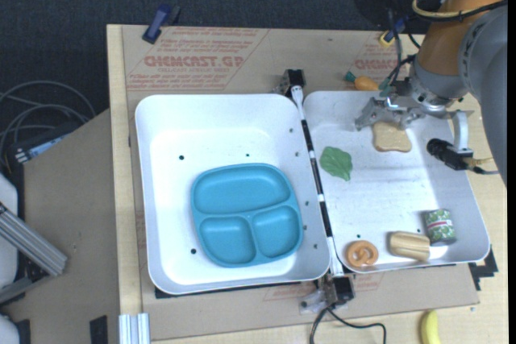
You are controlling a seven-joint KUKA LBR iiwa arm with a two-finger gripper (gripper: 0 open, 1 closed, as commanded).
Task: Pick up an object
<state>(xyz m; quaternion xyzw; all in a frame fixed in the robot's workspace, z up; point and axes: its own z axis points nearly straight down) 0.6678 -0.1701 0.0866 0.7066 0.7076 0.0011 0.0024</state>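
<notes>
**Bench inventory: gripper at the far end of the right bin**

Near edge, off the board: a yellow item (430, 328), partly cut off, unidentified.

Right bin (379, 197), near end: a coiled orange pretzel-like piece (362, 254), a tan bread roll (409, 246) just beside it, and a small green can (439, 226) touching or nearly touching the roll.

Left bin (161, 173): a blue divided tray (246, 213) with three compartments, lying flat.

Right bin, middle: a green leaf-shaped piece (336, 162), near the divider, well apart from the rest.

Right bin, far end: a tan toast-shaped slice (392, 138), lying flat. The gripper (390, 115) stands over its far edge, fingers spread, with nothing pinched between them.

Beyond the bin: an orange carrot-like piece (362, 80) on the board.

Step in hand, as judged: the approach to a grasp, with the slice the likely target. The next move calls for lowering so the fingers straddle the slice, then closing; a flat, thin piece may slip out.
</notes>
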